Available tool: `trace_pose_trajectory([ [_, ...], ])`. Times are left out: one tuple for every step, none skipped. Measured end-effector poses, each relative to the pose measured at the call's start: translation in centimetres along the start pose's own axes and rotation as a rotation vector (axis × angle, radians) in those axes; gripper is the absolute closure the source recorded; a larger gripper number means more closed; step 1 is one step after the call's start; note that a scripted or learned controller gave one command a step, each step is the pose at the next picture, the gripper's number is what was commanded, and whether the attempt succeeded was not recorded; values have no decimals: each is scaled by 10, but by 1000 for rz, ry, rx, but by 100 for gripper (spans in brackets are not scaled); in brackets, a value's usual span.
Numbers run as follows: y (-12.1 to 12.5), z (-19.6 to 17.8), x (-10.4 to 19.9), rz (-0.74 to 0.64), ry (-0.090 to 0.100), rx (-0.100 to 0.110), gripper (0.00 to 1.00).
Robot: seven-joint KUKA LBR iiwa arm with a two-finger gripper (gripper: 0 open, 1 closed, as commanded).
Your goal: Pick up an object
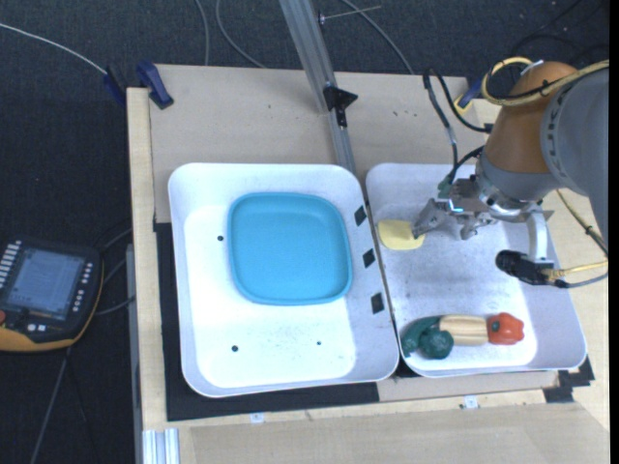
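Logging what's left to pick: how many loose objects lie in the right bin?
2: a yellow piece at the gripper, and a toy with green and red ends along the near wall. The arm may hide more.

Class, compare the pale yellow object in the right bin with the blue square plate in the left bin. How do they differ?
The pale yellow rounded object is small; the blue square plate is much larger. The yellow object lies by its bin's left wall, beside the claw; the plate sits near the middle of its bin, apart from the arm. The object is a rounded lump; the plate is a shallow dish. Both rest in white bins.
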State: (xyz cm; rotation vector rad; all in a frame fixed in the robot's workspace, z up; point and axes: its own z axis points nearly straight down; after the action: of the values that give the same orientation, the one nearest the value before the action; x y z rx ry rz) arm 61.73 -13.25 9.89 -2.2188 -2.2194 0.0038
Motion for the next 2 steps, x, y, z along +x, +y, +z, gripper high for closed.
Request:
trace_pose_trajectory([
  [2,-14,0,0,-1,-6,100],
  [0,-74,6,-1,-1,-10,100],
])
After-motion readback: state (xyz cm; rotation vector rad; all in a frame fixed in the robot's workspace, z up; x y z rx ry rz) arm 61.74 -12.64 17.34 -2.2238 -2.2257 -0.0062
